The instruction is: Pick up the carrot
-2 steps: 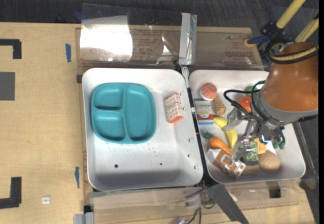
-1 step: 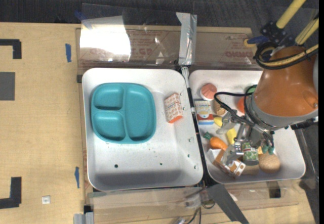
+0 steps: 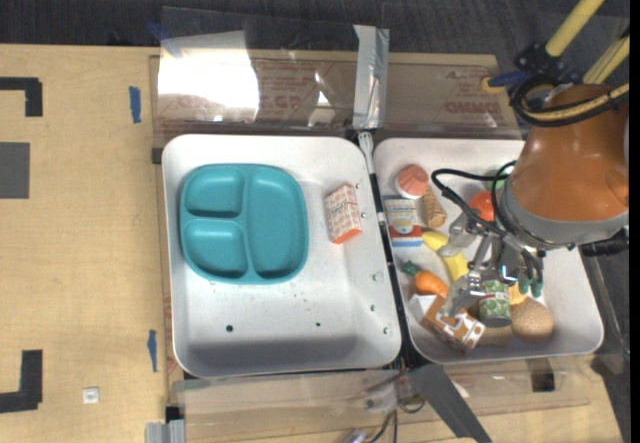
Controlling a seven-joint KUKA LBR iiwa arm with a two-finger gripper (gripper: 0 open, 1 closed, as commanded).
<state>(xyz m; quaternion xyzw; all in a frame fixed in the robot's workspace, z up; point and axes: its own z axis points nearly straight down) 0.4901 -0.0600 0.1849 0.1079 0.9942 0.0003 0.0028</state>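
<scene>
The carrot [image 3: 430,282] is small and orange with a green tip. It lies in the right bin [image 3: 585,331], near that bin's left wall, among other toy foods. My gripper [image 3: 483,283] hangs low over the middle of the same bin, just right of the carrot, with a yellow banana [image 3: 447,251] between them at the upper side. The arm's orange band [image 3: 575,171] and dark cables cover the bin's upper right. Nothing can be made out in the gripper's grasp.
Around the gripper lie a brown potato [image 3: 532,321], a green item [image 3: 495,309], an orange-and-white packet [image 3: 455,328], a red tomato [image 3: 483,205] and a red-topped can [image 3: 411,178]. The left bin [image 3: 300,331] holds a teal divided plate [image 3: 243,221] and a small carton [image 3: 343,212].
</scene>
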